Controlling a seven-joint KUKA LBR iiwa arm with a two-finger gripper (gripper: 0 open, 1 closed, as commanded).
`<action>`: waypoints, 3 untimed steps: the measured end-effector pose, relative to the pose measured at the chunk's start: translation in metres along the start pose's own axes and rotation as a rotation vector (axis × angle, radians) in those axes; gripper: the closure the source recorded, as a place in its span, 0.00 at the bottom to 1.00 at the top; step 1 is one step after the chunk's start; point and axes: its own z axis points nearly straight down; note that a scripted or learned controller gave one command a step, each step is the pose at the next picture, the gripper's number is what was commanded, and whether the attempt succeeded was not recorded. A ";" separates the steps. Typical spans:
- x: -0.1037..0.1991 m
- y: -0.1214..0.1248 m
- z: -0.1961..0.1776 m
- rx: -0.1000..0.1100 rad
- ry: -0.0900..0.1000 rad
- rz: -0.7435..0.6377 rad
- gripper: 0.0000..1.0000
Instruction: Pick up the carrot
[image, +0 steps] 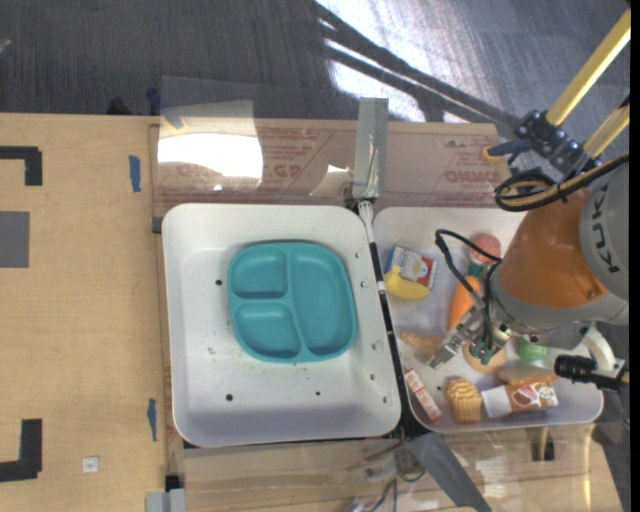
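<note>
The pincer (462, 345) hangs low inside the right bin (420, 222), its metal fingers pointing toward eight o'clock; from here I cannot tell whether they are parted or pressed together. The carrot (461, 302) lies just at twelve o'clock of the fingertips, a slim orange piece, tilted, partly hidden by a black cable and the arm's orange band (545, 262). At eleven o'clock of the pincer sits a yellow toy (404, 287) with a small printed box (414, 264) above it. At six o'clock lies a corn cob (462, 399), with a white bottle (520, 398) at its three o'clock side. A reddish round piece (486, 246) shows at one o'clock. Well off at nine o'clock, the left bin (190, 300) carries a teal divided plate (292, 300). Both bins rest on the bench (70, 300).
</note>
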 end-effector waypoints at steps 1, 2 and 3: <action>-0.027 0.119 -0.094 0.002 0.003 0.248 1.00; -0.027 0.116 -0.091 0.009 0.006 0.252 0.00; -0.040 0.031 -0.001 0.009 0.005 0.291 0.00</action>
